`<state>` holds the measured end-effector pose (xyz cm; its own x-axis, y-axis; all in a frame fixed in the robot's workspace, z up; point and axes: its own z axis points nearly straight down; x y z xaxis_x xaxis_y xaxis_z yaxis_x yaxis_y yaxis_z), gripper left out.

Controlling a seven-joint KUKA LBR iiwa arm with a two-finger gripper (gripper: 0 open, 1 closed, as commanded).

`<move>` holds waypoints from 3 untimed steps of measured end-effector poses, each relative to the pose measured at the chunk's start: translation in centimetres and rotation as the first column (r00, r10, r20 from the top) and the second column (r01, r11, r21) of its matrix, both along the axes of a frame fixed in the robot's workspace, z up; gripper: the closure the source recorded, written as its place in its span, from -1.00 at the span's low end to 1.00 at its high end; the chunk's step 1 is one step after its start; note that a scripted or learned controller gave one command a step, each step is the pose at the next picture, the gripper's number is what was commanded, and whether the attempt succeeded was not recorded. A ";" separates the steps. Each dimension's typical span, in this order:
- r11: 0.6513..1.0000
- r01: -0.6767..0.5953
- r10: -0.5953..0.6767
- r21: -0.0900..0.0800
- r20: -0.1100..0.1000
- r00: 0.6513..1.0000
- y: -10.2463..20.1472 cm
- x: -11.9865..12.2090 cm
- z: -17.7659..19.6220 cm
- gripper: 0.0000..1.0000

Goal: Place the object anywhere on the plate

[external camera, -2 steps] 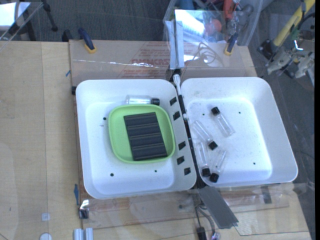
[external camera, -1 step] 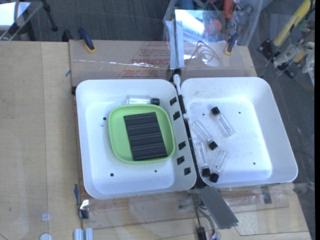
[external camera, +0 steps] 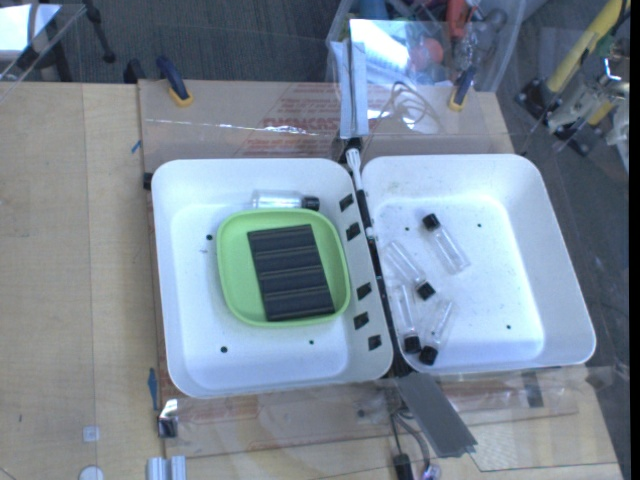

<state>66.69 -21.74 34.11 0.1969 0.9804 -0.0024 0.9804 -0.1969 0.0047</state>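
Two white bins side by side, and the action sits in the left bin [external camera: 170, 298]. A green plate [external camera: 232, 268] lies mid-floor there, and a dark ribbed slab [external camera: 290, 271] rests flat on it, square in the middle and inside the rim. If that slab is the object, I'd call the job done.

Just above the plate, against the bin's upper wall, lies a clear vial [external camera: 283, 202] on its side, its black cap pointing right. It is off the plate, so it may be the piece to move. Over in the right bin [external camera: 560, 298], several more capped vials [external camera: 443, 240] are scattered in the left half, some close together.

How would that vial handle? Light and rigid, I'd judge, but smooth, round and ready to roll or squirt out of a pinch, and possibly breakable. The best hold looks to be across the barrel at mid-length, fingers square to its long axis, clear of the wall. The slab looks stiffer, and its ribs should give more grip.

As for the gripper, I can't tell whether it is spread or clenched.
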 end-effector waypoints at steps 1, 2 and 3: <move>1.000 0.027 -0.027 0.001 0.000 1.000 -0.1 0.0 2.6 -1.00; 0.999 0.045 -0.045 0.003 -0.007 0.999 0.1 0.0 -2.2 -1.00; 0.999 0.036 -0.036 0.002 -0.001 0.999 0.1 0.1 1.8 -1.00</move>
<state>66.76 -21.63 35.92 0.2317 0.9728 -0.0011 0.9728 -0.2317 0.0033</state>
